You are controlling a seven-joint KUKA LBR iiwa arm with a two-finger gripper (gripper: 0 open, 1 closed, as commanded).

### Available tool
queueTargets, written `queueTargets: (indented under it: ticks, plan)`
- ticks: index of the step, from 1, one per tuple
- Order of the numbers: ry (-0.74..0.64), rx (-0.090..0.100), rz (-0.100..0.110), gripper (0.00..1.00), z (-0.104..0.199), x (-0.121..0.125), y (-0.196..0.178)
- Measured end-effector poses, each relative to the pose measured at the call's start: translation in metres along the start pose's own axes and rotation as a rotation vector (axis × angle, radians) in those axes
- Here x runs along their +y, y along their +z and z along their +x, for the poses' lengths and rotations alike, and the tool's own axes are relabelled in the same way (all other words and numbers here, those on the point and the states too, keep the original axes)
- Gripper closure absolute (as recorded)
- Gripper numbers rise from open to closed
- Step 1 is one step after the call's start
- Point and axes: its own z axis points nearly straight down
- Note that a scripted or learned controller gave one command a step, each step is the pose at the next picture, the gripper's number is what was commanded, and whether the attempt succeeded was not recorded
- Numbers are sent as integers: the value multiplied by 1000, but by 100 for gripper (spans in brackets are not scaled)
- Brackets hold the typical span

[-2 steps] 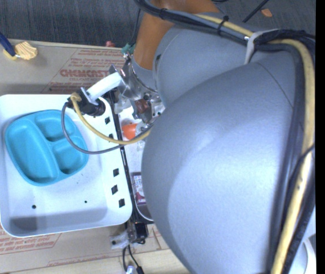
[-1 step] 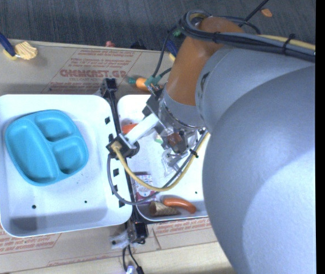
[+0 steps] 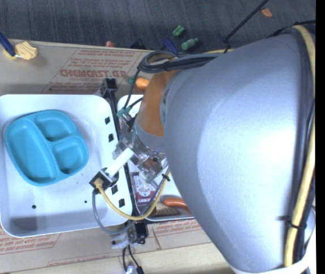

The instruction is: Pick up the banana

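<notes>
Camera view: the grey arm (image 3: 236,141) fills the right side of the scene and hides most of the right bin (image 3: 177,216), of which a strip of the near rim shows under the arm. Its orange band (image 3: 151,107) sits above the wrist, and the gripper (image 3: 142,173) hangs low over the seam between the two bins, among brackets and a looping yellow cable (image 3: 114,207). Whether the gripper is open or closed cannot be told, since the wrist and its fittings cover the tip. Nothing can be seen held in it.

The banana's place cannot be told. Just beside the gripper, at the right bin's near edge, an orange thing (image 3: 175,201) pokes out from under the arm; what it is stays unclear.

The left bin (image 3: 14,210) holds a blue divided tray (image 3: 45,147) in its far-left part, well apart from the gripper. Both bins rest on printed cardboard (image 3: 82,67). At the cardboard's far-left corner lies a small yellow thing (image 3: 25,51).
</notes>
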Motion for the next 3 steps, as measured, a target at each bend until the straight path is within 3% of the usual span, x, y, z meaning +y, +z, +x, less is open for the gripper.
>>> queueTargets:
  ticks: [1,2,3]
  plan:
    - [-200,7,-15,0,11,-50,70]
    - [-361,-3,-4,0,50,-117,96]
    - [-613,0,-5,0,71,-150,100]
